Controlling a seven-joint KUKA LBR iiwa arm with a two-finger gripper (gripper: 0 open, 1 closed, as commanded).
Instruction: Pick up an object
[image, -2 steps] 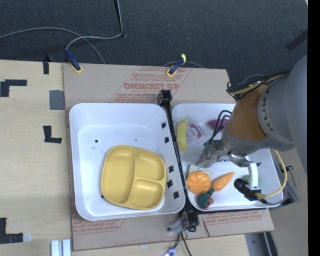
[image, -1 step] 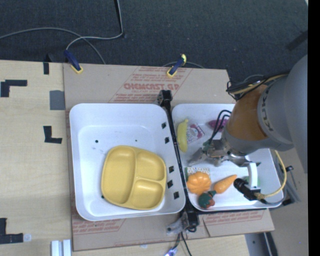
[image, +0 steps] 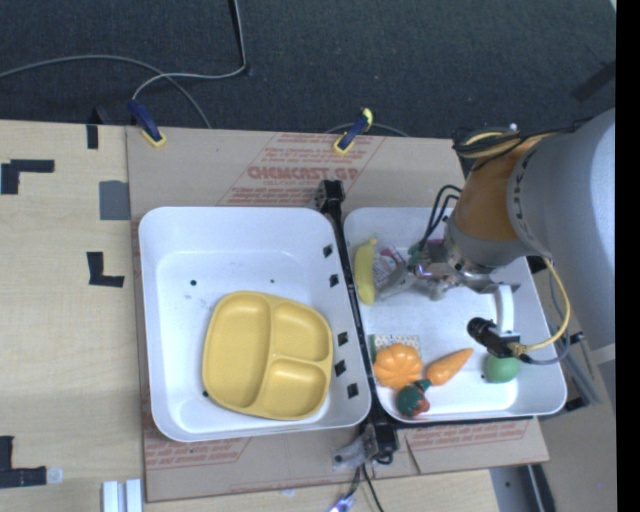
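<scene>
Looming largest at the right edge of the frame is the grey arm (image: 590, 220), with its orange band (image: 490, 200) just left of it, reaching leftward into the right bin (image: 545, 400). Its gripper (image: 400, 272) sits low over the upper left part of that bin, beside a yellow banana-like piece (image: 364, 270) that lies along the bin's left wall. Whether the gripper is apart, together, or clamped on anything cannot be told, since the metal parts there blur together.

Lower in the right bin lie several toy foods: an orange pumpkin-shaped piece (image: 397, 365) near the lower left, a small carrot (image: 449, 366) just to its right and tilted, a small green and red item (image: 412, 401) just below the pumpkin, and a green round piece (image: 501, 368) near the lower right, partly behind a black cable fitting (image: 487, 334).

The left bin (image: 180, 240) holds a yellow divided plate (image: 268, 354) in its lower middle, with three compartments facing up.

Both bins rest on a cardboard sheet (image: 300, 170) on the pale wooden tabletop (image: 50, 330), with yellow-and-blue clamps (image: 352, 134) at the sheet's upper edge. Black tape marks dot the tabletop at the left of the frame, and dark carpet (image: 400, 50) with a thin cable fills the top
</scene>
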